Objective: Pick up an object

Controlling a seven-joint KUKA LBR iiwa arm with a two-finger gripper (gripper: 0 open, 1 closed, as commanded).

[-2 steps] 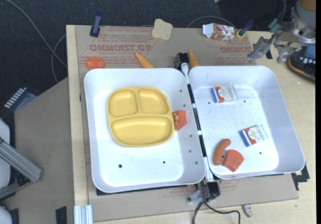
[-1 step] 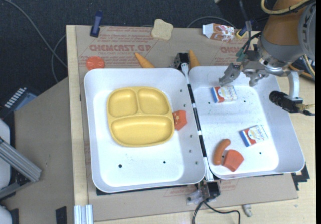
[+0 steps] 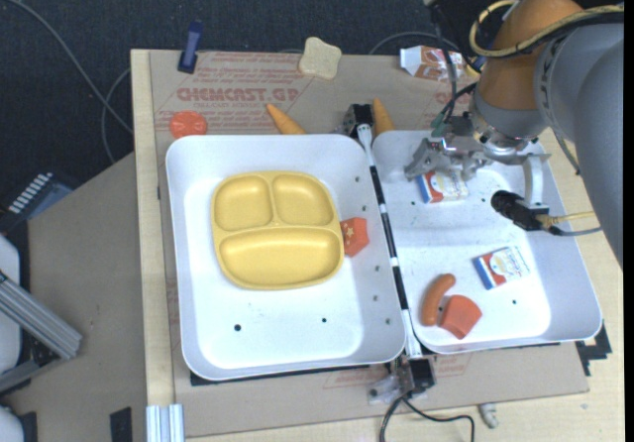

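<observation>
My gripper hangs low over the far left part of the right bin, just above a small white, blue and red carton that lies on the bin floor. From this angle I cannot tell whether it touches the carton. Further toward the front of the same bin lie a second small carton, a brown sausage and a red block leaning against the sausage. The left bin holds a yellow divided plate and a small orange-red cube at its right wall.
Behind the bins, on the cardboard, lie a bread slice, a blue marker, an orange disc, a carrot and another carton. A black cable plug hangs right of the gripper.
</observation>
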